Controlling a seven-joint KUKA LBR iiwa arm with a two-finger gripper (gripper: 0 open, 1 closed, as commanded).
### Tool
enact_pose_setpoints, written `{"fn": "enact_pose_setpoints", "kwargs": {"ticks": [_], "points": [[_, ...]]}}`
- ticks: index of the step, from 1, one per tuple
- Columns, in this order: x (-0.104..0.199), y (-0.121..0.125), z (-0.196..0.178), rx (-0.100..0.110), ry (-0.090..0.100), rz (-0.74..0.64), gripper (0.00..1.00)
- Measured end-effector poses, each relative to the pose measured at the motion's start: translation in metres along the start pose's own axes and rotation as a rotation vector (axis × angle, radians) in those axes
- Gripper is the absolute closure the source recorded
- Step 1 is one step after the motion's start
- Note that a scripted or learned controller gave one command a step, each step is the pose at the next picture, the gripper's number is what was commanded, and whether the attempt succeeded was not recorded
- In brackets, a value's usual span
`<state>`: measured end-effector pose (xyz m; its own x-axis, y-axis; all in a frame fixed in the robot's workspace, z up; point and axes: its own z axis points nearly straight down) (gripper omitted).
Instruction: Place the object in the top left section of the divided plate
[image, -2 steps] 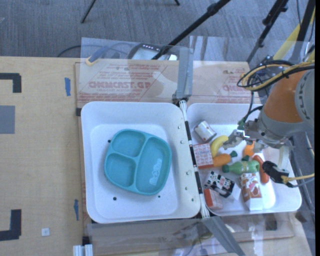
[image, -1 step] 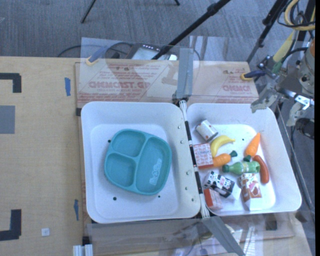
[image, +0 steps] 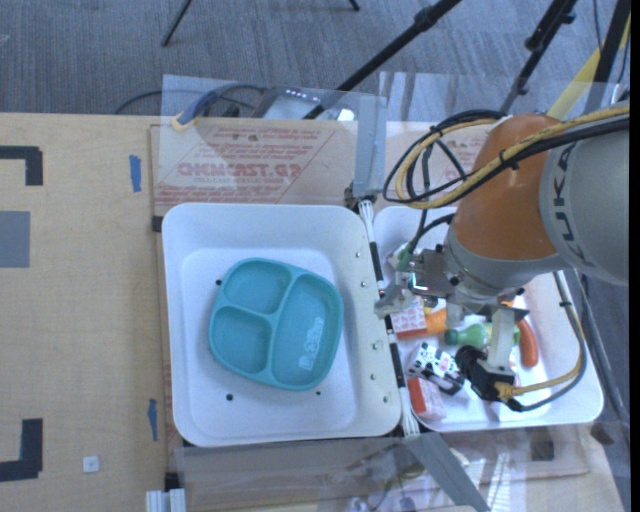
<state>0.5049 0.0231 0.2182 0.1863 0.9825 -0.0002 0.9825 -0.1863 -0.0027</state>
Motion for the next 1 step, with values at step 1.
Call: {"fn": "enact_pose_setpoints", "kwargs": {"ticks": [1], "points": [[-0.0014,0.001,-0.0094,-0.001,0.0,0.004,1.0]]}}
